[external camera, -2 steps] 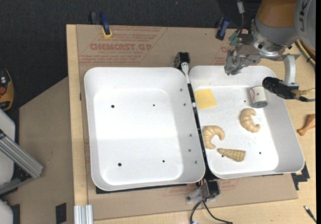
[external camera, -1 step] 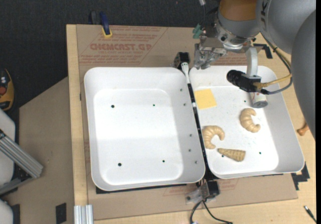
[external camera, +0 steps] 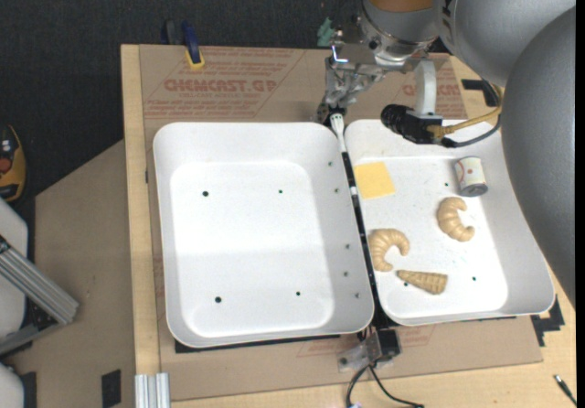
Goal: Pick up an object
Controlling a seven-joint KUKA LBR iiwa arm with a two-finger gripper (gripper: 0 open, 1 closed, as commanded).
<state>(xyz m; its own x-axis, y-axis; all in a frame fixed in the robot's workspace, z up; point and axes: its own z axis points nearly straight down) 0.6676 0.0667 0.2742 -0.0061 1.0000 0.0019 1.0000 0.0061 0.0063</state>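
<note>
Clamp [external camera: 192, 48], blue with a yellow grip, at far edge of surface [external camera: 137, 306]. Surface is a brown paper-faced board; red print reads "CHEMCAST GP", and a second print further right is partly hidden by the arm. Left bin [external camera: 167, 214]: smooth white plastic, shallow, rounded corners, four small dark dots on the floor. Gripper [external camera: 335, 113] at far end of the seam between the bins, tip down over the rims; open or closed: cannot tell. Right bin [external camera: 521, 251], same shape, holds the things to pick, all lying on its floor apart from the gripper:
- flat yellow square [external camera: 375, 180] just beside the seam
- left croissant [external camera: 388, 247], tan, curved
- ridged tan cone [external camera: 422, 281] on its side, nearest the camera
- right croissant [external camera: 455, 219]
- small white cylinder [external camera: 470, 175] with reddish end, on its side, label unreadable
</note>
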